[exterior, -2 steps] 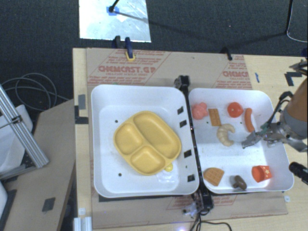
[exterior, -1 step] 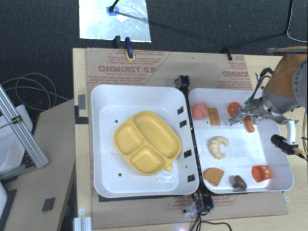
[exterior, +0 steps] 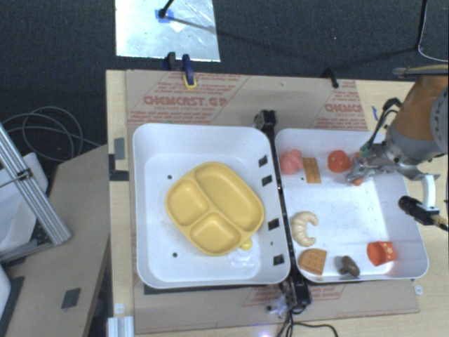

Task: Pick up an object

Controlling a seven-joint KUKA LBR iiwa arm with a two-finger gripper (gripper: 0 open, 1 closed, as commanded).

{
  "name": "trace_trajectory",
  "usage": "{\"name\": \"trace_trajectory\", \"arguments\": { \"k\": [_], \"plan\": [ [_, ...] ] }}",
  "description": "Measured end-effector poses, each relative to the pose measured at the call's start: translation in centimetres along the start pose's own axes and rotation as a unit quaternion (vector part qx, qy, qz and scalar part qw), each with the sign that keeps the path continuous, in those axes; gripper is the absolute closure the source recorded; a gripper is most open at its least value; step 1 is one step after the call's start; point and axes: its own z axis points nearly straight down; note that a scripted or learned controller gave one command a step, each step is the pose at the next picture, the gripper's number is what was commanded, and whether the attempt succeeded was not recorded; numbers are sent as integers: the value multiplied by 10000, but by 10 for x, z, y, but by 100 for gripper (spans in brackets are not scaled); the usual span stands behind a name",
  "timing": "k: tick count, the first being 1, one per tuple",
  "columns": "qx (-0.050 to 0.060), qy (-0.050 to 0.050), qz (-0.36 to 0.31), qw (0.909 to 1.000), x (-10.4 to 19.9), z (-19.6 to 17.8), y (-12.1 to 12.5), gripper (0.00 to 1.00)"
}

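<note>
The right bin (exterior: pixel 351 213) holds several small items. A red tomato-like ball (exterior: pixel 338 161) lies at the back, with an orange cracker (exterior: pixel 311 170) and a pink lump (exterior: pixel 290 162) to its left. A pale croissant (exterior: pixel 304 227), a waffle square (exterior: pixel 313 260), a brown piece (exterior: pixel 347 265) and a red block (exterior: pixel 380 253) lie toward the front. My gripper (exterior: pixel 359 173) is low at the bin's back right, just right of the red ball. From this angle I cannot make out anything held in it.
The left bin (exterior: pixel 158 160) carries a yellow divided plate (exterior: pixel 214 206) with a small yellow bit (exterior: pixel 245 244) at its front edge. A black ridge (exterior: pixel 275 188) separates the bins. The arm (exterior: pixel 421 118) comes in over the right bin's back right corner.
</note>
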Motion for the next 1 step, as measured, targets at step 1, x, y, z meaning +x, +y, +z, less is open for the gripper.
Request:
{"name": "trace_trajectory", "arguments": {
  "k": [1],
  "plan": [
    [38, 21, 2, 10000, 64, 12, -46, 100]
  ]
}}
